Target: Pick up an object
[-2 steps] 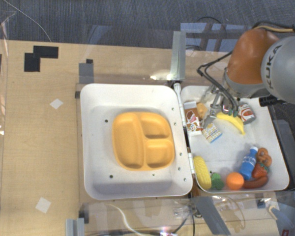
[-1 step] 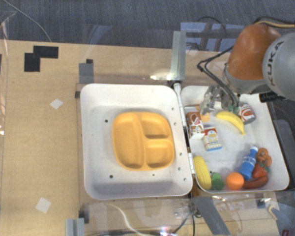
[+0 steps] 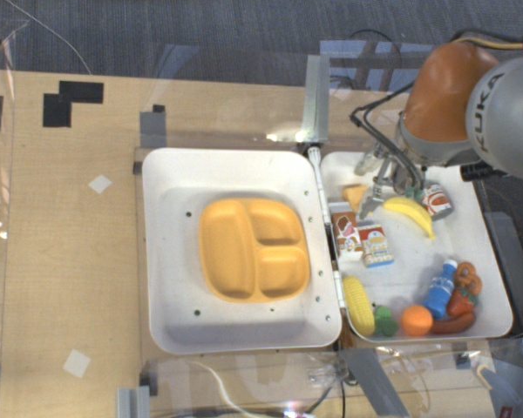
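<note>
A yellow divided tray (image 3: 251, 248) sits centred in the left white bin (image 3: 170, 320); black tape marks (image 3: 70, 100) occupy the bench's upper left.

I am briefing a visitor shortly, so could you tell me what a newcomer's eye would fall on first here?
The yellow divided tray draws the eye first, lying alone in the middle of the left bin. Next comes the grey and orange arm reaching in over the right bin, its gripper low beside a banana. Small toy foods cluster along that bin's near edge, among them a corn cob and an orange.
</note>
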Motion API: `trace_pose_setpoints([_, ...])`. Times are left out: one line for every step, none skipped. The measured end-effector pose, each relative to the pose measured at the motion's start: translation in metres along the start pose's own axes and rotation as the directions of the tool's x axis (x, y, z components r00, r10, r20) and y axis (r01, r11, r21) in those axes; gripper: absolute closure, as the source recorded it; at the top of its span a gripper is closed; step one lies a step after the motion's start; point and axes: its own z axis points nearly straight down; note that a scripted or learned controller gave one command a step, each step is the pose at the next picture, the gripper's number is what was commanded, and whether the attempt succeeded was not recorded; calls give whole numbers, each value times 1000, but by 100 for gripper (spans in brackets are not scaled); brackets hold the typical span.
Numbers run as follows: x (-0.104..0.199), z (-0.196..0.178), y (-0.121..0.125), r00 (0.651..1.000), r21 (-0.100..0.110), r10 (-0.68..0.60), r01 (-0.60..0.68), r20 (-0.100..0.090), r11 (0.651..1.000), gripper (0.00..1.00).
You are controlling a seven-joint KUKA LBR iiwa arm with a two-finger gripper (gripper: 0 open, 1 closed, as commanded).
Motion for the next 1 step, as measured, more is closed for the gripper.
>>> trace_pose_setpoints([10,21,-7,993,-7,-107,107,-38,994,0])
